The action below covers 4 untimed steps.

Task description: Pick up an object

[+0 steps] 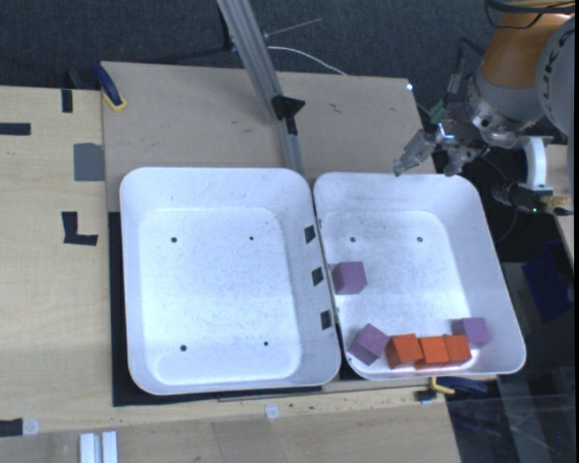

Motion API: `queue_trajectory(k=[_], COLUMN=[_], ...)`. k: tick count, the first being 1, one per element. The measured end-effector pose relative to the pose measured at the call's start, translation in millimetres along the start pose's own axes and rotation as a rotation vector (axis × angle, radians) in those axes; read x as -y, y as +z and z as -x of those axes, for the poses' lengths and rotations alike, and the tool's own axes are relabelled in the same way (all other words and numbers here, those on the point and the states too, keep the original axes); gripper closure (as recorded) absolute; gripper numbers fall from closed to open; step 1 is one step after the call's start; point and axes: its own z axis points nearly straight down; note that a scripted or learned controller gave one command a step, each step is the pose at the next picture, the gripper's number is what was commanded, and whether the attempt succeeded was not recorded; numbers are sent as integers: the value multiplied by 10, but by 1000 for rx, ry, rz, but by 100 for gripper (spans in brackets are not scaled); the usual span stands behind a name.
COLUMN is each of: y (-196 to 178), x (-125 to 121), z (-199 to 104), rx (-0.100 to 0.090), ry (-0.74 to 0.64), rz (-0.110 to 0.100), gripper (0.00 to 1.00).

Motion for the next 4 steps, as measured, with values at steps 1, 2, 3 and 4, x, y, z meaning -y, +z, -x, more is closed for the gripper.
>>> queue_trajectory(k=[1, 2, 3, 4], y=[510, 478, 439, 479], x=[-65, 714, 366, -1], z=[-728, -1197, -1179, -907], rx=[-4, -3, -1, 0], ry=[-5, -2, 0, 1], rz=[-4, -4, 3, 2], gripper=[0, 0, 0, 0])
